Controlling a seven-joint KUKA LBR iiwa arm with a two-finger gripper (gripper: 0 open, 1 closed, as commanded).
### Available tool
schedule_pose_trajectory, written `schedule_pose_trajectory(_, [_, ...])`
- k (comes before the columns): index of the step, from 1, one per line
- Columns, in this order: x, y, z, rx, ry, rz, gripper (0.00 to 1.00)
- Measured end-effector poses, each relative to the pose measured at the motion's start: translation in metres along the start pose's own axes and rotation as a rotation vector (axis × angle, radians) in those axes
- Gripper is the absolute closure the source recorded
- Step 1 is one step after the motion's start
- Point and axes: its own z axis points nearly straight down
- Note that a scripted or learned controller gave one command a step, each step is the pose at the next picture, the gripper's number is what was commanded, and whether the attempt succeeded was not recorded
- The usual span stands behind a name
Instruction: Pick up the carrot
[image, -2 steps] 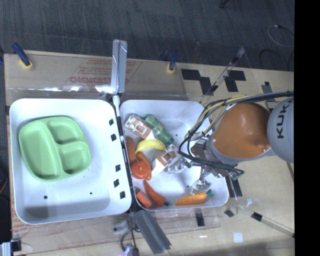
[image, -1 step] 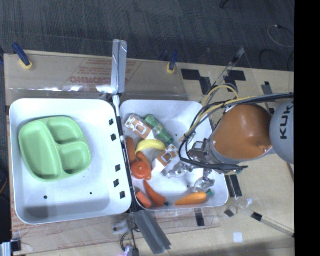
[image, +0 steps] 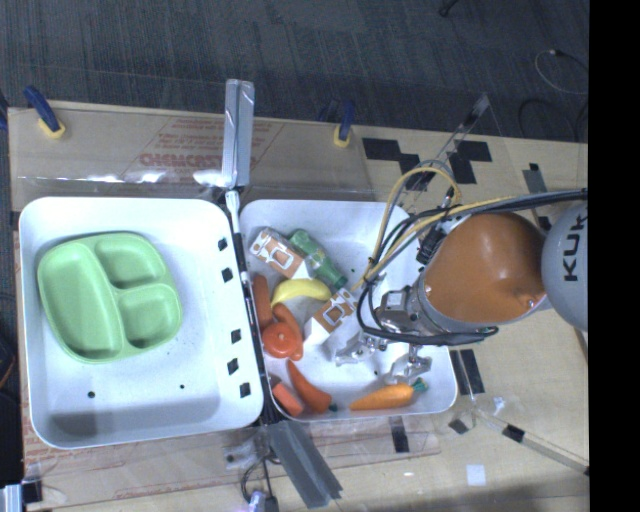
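Looking down on the bench, we see our gripper (image: 390, 362) hanging low in the right bin (image: 360, 215), near its front right corner, with the carrot (image: 381, 398) lying flat on the bin floor just in front of it and slightly toward the arm's side, its long axis running roughly along the front wall. We cannot tell from this slant whether the tool is parted or drawn together, since the metal parts under the orange wrist blur into one another, and we see nothing held there. Our main worry is the carrot's place: it lies close against the front wall and near the corner, so a descent may strike the rim or push the carrot along the wall instead of closing around it. A second risk, in our judgement, is its tapered, rounded shape, which could roll or squirt out if we close off-centre or along its length. Other orange-red pieces lie close by, a sausage-like piece (image: 308, 391) further left along the front wall and a tomato (image: 283, 341) beside the banana (image: 299, 291), and a small drift leftward could bring us onto the wrong thing.
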Motion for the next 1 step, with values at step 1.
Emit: schedule_pose_trajectory(1, [0.0127,0.0036,0.0039,-0.017,0.013,-0.371,0.0])
